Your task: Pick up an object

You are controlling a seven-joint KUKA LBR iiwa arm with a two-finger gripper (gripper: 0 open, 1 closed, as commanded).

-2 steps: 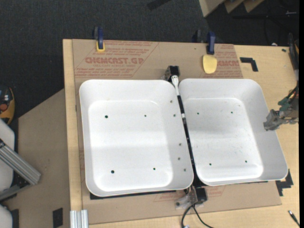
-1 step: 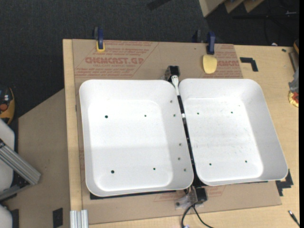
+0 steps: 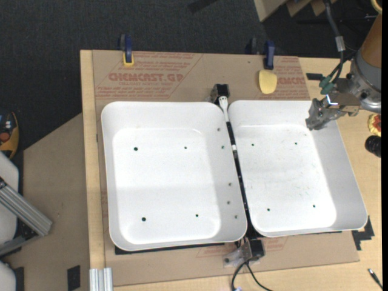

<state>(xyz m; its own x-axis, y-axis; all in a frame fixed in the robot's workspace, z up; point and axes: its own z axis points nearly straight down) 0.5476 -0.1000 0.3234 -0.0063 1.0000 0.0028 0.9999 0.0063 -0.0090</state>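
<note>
Two white bins sit nearest us: L bin & R bin. Farther back, gripper hangs over R bin's far right corner; we can't tell if claw's spread or pressed together. Likely target, yellow lump, lies beyond the rim on the board, far-left of claw in view, below blue clamp.

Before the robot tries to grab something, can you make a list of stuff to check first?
1. Something to grab in the left bin: not ok, just white floor with dark dots.
2. Something to grab in the right bin: not ok, same there.
3. Gripper over a bin: ok, at the right bin's far right corner.
4. Gripper fingers ready: cannot tell.
5. Yellow piece on the board behind the bins: not ok, it lies outside both bins.
</note>
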